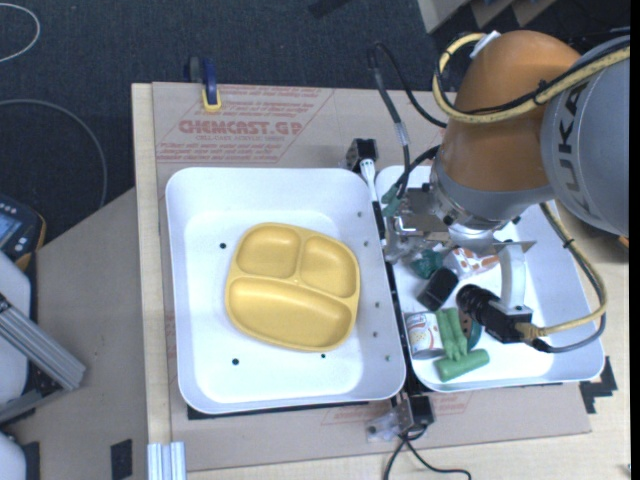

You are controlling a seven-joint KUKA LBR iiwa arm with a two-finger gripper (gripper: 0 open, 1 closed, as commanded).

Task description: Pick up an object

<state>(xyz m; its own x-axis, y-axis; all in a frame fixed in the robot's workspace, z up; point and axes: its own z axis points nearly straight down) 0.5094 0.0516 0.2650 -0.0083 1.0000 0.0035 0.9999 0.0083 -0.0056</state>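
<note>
Left bin (190, 268), white and shallow, on a brown printed board (240, 118) clamped at its far edge. At the middle of this bin, lying flat and apart from every wall: yellow divided plate (293, 285), rounded at the corners, glossy, with two small compartments on the far side and one long compartment on the near side; nothing on or over it. Right bin (560, 363), edge to edge with the left one and largely covered by the grey and orange arm (505, 98) reaching in from the right. Near this bin's left wall: small labelled container (423, 334), white with red print, just beside a green object (458, 348) of two stubby pieces. Farther back: small black block (438, 288), tilted, close under the wrist; teal fragment (428, 264) and orange-and-white object (471, 261), both partly hidden by the arm. Gripper (432, 251) low over this cluster, its tip masked by the wrist above; spread or closed, impossible to tell; nothing seen held.
</note>
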